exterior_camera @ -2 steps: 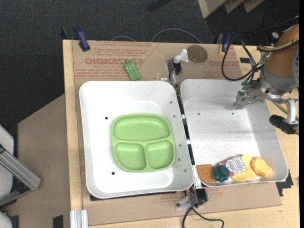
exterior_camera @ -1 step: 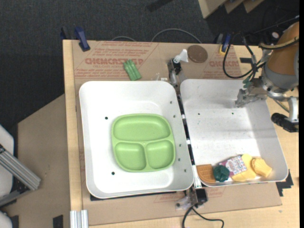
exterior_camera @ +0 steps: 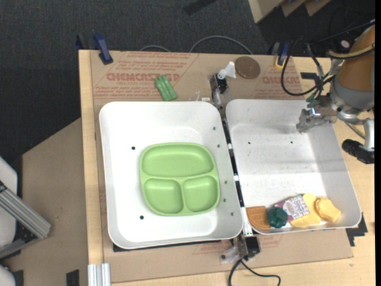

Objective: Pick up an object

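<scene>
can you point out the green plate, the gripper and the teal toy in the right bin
green plate (exterior_camera: 178, 178), camera view, on the ridge where its three compartments meet
gripper (exterior_camera: 306, 122), camera view, at its grey tip over the right bin's far edge
teal toy (exterior_camera: 277, 217), camera view, on the middle of its body

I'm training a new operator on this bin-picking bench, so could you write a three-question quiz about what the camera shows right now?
1. True or false: the green divided plate lies in the right bin.
2. Where in the right bin is the pile of small objects?
A. far left corner
B. near edge
C. centre
3. Fill in: the gripper is over the far part of the ____ bin.

Key
1. False; it lies in the left bin.
2. B; the pile is along the near edge, and nothing is visibly held by the gripper.
3. right
</scene>
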